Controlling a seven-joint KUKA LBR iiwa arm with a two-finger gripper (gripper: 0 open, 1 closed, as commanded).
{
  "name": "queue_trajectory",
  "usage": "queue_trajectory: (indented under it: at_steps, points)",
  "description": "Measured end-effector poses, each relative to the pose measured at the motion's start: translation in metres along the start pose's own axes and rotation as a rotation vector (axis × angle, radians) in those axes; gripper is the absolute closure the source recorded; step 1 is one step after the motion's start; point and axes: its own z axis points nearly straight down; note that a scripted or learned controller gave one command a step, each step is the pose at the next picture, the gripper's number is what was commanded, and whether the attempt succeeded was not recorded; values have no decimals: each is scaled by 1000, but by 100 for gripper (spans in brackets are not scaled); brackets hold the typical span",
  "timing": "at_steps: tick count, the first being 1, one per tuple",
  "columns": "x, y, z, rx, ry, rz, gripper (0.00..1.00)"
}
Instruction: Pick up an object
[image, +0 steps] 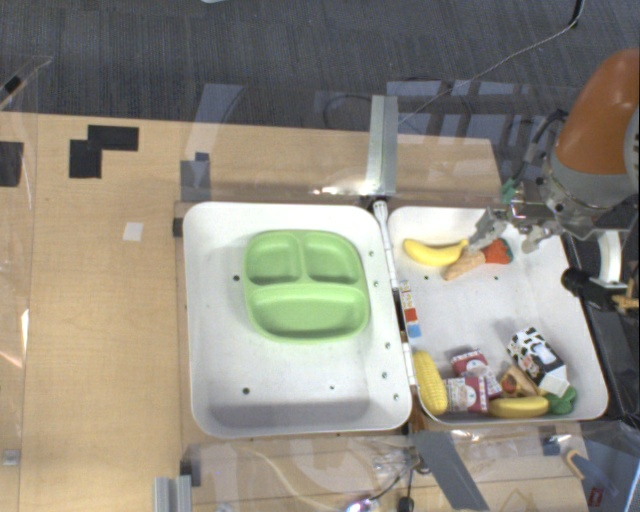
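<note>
While end effector (508, 228) hovers – grip unclear | banana (433, 251) lies crosswise – tip toward it

Plate (304, 283) in left bin (215, 380) (toys (490, 385) fill right).

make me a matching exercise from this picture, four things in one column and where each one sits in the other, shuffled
Things
1. green plastic divided plate
2. yellow toy banana
3. yellow toy corn cob
4. black-and-white toy cow

Places
A. near left corner of the right white bin
B. far left part of the right bin, beside the gripper
C. middle of the left white bin
D. near right part of the right bin

Pairs: 1-C, 2-B, 3-A, 4-D
</note>
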Motion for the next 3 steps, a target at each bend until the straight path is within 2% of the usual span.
queue_trajectory:
  at_steps: [1,2,3]
  points:
    - [32,59,128,-3,0,48,0]
    - [33,27,131,-8,-1,-66,0]
    - [66,9,34,-4,-1,-286,0]
